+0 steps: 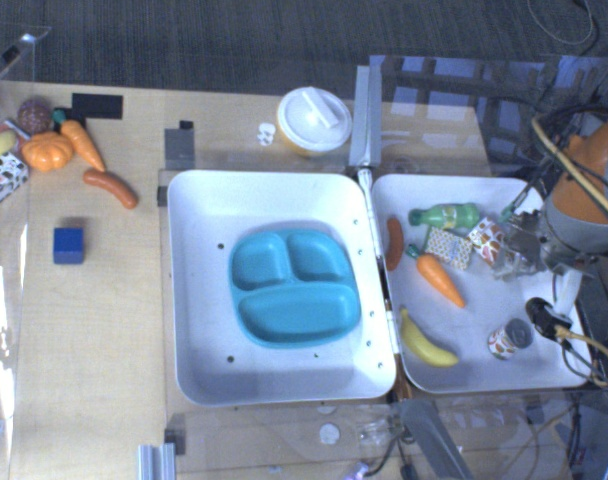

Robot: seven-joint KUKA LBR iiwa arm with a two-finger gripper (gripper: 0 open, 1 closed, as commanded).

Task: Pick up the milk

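Gripper sits low in right bin, right beside milk carton, w/ bottle just left; prob lined up to grab. Can't tell its open/closed state.

milk carton hemmed by bottle, carrot, tool

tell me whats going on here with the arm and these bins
A grey arm with an orange band reaches from the right into the right white bin, its gripper down beside a small patterned milk carton. Whether it has hold of the carton is unclear. Around it lie a green bottle, an orange carrot, a yellow banana and a small can. The left white bin holds a blue divided tray.
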